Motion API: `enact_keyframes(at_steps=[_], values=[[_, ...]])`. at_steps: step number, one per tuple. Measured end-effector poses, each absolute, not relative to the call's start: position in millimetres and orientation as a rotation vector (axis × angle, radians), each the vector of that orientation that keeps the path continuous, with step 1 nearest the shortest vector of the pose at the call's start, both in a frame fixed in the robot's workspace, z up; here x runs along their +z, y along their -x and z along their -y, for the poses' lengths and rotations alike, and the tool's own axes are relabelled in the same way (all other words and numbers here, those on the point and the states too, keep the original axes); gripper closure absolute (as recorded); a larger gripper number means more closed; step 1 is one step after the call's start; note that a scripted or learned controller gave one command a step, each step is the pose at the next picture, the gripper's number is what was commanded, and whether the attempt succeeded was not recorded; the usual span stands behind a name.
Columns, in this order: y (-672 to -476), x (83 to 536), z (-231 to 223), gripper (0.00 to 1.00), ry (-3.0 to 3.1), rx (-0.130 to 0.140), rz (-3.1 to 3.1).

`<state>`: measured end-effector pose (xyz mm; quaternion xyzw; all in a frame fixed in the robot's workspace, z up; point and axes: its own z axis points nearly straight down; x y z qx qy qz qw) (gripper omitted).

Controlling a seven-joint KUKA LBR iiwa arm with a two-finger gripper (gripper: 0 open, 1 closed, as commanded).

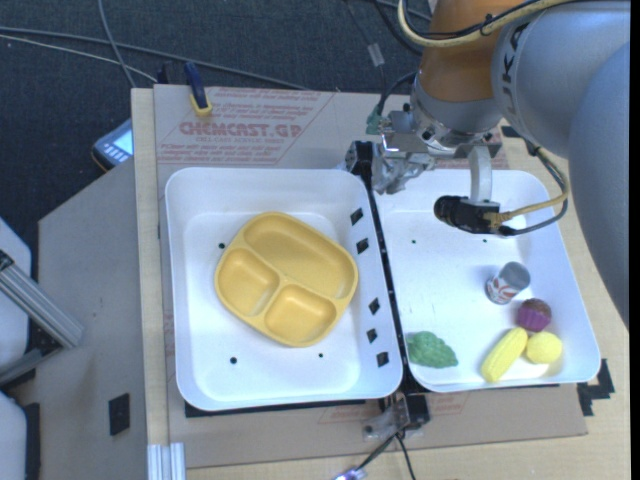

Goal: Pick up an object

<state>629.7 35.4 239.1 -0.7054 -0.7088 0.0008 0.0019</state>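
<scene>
Above the right bin's (570, 268) far-left corner hangs the pincer (400, 168); its grip cannot be made out. Near that bin's front-right corner lie a can (507, 283), purple ball (534, 315), lemon (545, 348), corn (503, 355) and green lump (431, 349). A yellow tray (286, 278) sits mid left bin (185, 268).

My arm (560, 58) comes in from upper right, grey w/ orange band above wrist, wrist angled down-left. Gripper (400, 173) sits low at the far end; can't make out its state from here.
</scene>
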Motion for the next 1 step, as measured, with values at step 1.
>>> enact_keyframes(at_steps=[1], values=[[-631.7,224.6,-87.0,1.0,2.212,0.002,2.225]])
